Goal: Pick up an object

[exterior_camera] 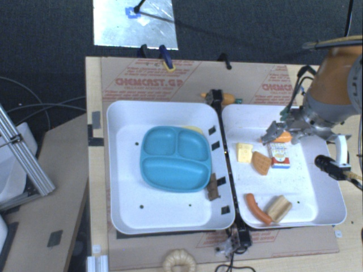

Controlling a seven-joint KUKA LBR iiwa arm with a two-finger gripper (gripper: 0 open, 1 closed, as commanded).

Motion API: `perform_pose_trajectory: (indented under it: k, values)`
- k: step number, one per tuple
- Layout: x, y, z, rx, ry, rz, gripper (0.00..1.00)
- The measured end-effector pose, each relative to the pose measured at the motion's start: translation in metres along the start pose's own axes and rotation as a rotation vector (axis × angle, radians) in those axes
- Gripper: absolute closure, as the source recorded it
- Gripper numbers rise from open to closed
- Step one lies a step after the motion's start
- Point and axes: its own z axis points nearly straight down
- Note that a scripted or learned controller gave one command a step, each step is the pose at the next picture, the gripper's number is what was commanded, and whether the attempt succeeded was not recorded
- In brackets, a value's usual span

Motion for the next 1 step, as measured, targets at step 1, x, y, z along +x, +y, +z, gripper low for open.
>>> perform_pose_trajectory:
  k: [1]
  values:
    - [0.0003, 0.0030, -0.0076, -0.013, -0.002, -0.002, 0.00]
